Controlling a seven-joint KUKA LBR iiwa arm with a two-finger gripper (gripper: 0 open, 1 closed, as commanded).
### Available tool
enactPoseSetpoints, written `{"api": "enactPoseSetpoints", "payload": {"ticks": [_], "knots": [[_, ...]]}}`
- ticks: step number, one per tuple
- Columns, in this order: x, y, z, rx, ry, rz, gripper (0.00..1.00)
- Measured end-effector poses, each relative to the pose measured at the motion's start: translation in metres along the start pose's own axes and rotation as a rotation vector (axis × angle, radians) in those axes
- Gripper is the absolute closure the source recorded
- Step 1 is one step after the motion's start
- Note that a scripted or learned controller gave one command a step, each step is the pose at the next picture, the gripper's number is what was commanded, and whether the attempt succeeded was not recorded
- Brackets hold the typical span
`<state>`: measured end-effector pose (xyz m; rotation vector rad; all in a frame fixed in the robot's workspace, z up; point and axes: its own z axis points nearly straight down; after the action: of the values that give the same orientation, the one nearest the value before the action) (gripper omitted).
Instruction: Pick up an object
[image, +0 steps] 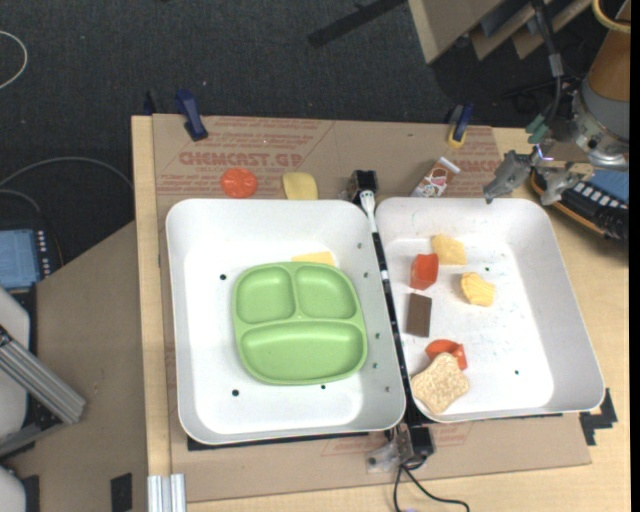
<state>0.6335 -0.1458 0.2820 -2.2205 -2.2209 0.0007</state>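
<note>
Objects for picking: six small food-like pieces, all loose on the floor of the right bin (560, 300), none lifted.

- Yellow wedge (448, 249), nearest the gripper; lies toward 7 o'clock from it, inside the bin's far rim.
- Red block (424, 270), just beside the wedge at its 8 o'clock, standing roughly upright.
- Yellow lump (478, 290), at 5 o'clock from the wedge, a little apart.
- Brown bar (418, 315), long axis running 12 to 6 o'clock, near the divide between the bins.
- Red piece (446, 351), touching or overlapping the cracker below it.
- Tan cracker (440, 385), at the bin's near edge, farthest from the gripper.

Gripper (505, 178): poised over the far rim of the right bin, at about 1 o'clock from the cluster. Nothing sits between its fingers; whether they are parted or closed I cannot tell at this size.

Arm (600, 120): enters from 2 o'clock, wrist canted down and leftward, high off the bin floor.

Judgement: any pick calls for travel toward 7 o'clock and a descent; the wedge is the shortest reach.

Other items: left bin (190, 300) with a green divided plate (297, 322) and a pale yellow piece (315, 259) at the plate's 12 o'clock; on the desk (330, 145) beyond, an orange disc (239, 182) and a yellow block (299, 186).
</note>
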Motion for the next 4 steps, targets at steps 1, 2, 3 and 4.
{"api": "enactPoseSetpoints", "payload": {"ticks": [1,2,3,4], "knots": [[0.024,-0.01,0.181,-0.011,-0.003,0.0,0.0],[0.05,0.016,0.191,-0.012,-0.004,-0.003,0.0],[0.015,-0.04,0.192,-0.01,0.0,0.005,0.0],[0.055,0.009,0.193,-0.013,-0.003,-0.004,0.0]]}}
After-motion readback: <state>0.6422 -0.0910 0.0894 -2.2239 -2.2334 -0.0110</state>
